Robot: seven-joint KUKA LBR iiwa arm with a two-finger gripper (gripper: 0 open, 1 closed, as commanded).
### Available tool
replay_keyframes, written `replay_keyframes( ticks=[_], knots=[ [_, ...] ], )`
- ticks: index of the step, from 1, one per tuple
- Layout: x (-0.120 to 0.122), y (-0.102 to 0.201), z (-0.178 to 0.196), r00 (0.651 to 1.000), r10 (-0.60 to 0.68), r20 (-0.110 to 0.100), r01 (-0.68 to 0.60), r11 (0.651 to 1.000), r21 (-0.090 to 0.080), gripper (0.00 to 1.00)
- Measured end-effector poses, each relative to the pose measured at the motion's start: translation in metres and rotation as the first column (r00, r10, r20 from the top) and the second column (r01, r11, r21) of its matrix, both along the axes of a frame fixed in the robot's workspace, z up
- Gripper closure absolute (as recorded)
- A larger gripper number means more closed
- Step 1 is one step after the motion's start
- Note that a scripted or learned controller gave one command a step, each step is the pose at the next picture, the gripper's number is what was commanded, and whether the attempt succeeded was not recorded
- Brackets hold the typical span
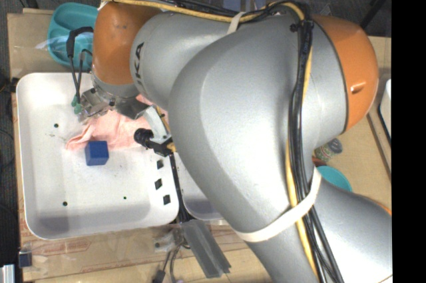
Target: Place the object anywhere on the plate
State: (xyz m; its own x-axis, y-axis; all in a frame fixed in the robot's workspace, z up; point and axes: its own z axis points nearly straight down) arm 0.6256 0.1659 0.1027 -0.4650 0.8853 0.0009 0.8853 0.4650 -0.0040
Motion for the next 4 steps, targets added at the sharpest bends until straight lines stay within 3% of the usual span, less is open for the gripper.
replay_keyframes(
  ticks=[1, 2, 3, 4],
  knots=[
    [-0.028, 0.029, 0.035, 0.987, 0.161, 0.000, -0.161, 0.987, 0.001, 1.00],
    [0.010, -0.032, 0.065, 0.998, -0.058, 0.003, 0.058, 0.998, 0.000, 1.00],
    [-0.085, -0.001, 0.026, 0.951, 0.309, 0.013, -0.309, 0.951, 0.001, 1.00],
    [-0.102, 0.031, 0.062, 0.910, 0.415, 0.005, -0.415, 0.910, 0.000, 1.00]
  ],
)
